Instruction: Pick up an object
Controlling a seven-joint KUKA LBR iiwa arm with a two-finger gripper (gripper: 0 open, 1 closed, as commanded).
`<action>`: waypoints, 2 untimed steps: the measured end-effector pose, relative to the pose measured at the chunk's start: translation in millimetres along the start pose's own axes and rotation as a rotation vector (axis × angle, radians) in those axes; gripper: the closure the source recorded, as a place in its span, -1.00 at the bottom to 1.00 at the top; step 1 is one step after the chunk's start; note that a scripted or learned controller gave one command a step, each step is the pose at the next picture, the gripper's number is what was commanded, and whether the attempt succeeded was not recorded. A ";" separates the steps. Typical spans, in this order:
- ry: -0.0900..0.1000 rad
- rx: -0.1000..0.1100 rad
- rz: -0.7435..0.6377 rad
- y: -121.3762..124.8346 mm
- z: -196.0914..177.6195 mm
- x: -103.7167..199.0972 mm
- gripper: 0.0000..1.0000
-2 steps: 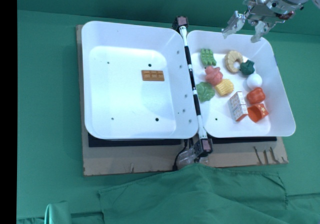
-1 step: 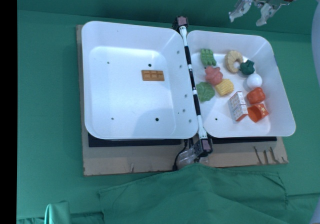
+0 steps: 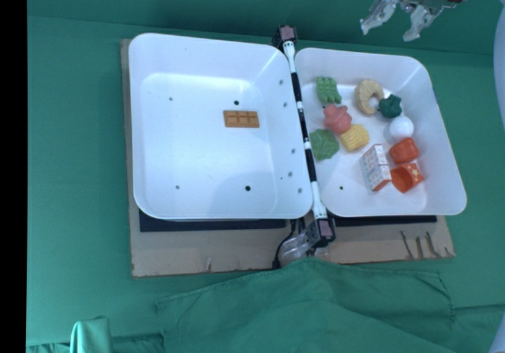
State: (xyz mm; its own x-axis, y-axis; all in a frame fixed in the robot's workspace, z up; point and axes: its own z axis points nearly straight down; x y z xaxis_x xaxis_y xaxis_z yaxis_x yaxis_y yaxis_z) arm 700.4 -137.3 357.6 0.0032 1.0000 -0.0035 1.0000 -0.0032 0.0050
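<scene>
1. The orange cup and carton touch near the right bin's near edge; closing fingers could catch both.
2. The orange wafer lies flat mid left bin; fingers may skid off.
3. The gripper hangs beyond the far edge, jaws spread wide, holding nothing.
</scene>
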 end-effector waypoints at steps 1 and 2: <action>0.000 0.000 0.000 0.0 0.0 0.0 -1.00; -0.002 -0.003 0.005 -0.5 -14.0 -53.8 -1.00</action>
State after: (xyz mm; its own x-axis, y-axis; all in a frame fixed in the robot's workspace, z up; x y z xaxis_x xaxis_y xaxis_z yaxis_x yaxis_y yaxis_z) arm 699.6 -191.0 371.7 0.0084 0.9999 -0.0060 0.9999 -0.0083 0.0078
